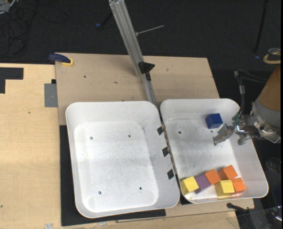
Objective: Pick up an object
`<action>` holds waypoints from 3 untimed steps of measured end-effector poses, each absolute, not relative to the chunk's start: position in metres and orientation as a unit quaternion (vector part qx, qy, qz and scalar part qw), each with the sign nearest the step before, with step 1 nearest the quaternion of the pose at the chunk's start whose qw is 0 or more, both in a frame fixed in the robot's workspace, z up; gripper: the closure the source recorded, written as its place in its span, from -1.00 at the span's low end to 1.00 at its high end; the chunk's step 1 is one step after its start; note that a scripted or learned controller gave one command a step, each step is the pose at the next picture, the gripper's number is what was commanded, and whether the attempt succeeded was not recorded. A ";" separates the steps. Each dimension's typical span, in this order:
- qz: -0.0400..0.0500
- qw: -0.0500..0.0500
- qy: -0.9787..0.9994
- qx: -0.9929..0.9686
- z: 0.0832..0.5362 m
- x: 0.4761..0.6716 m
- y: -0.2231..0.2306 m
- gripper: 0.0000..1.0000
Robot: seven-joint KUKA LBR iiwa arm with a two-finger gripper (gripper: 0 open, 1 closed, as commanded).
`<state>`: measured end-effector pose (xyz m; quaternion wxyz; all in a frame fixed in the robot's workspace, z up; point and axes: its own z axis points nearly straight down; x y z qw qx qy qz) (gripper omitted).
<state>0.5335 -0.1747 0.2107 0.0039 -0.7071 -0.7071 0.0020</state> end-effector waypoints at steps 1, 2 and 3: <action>0.001 0.002 -0.706 -0.708 0.213 0.534 -0.176 -1.00; 0.002 0.004 -0.707 -0.707 0.154 0.541 -0.169 -1.00; 0.002 0.004 -0.707 -0.707 0.100 0.531 -0.174 -1.00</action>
